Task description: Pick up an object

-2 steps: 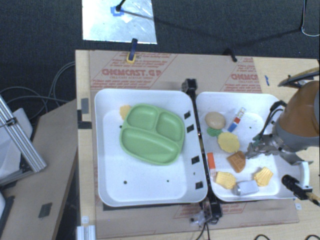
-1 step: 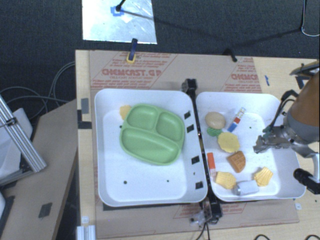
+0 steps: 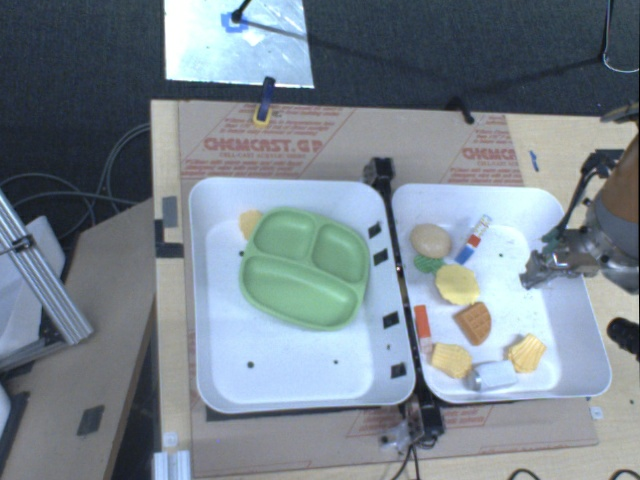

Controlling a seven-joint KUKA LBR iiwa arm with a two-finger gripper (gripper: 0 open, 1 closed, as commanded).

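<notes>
Pick not done yet: nothing sits between the fingers, everything is lying in the bins. The gripper [image 3: 533, 273] is low at the right side of the right bin [image 3: 570, 313], over bare bin floor; too blurred and small to say, so I cannot tell if the fingers are apart or together.

Candidate objects are all left of the gripper: yellow lumpy piece [image 3: 458, 285] is nearest, near but apart; orange wedge [image 3: 475, 322] just below it; tan round piece [image 3: 432, 239] and the blue-red tube [image 3: 473, 240] further up-left; yellow ridged piece [image 3: 527, 352] sits below the gripper near the bin's front edge, with a grey block [image 3: 493, 375] beside it.

Left bin [image 3: 290, 368] holds a green divided tray [image 3: 305, 268], well apart.

Judgement: early stage, approach only; left to do is descend on one item, close, lift.
</notes>
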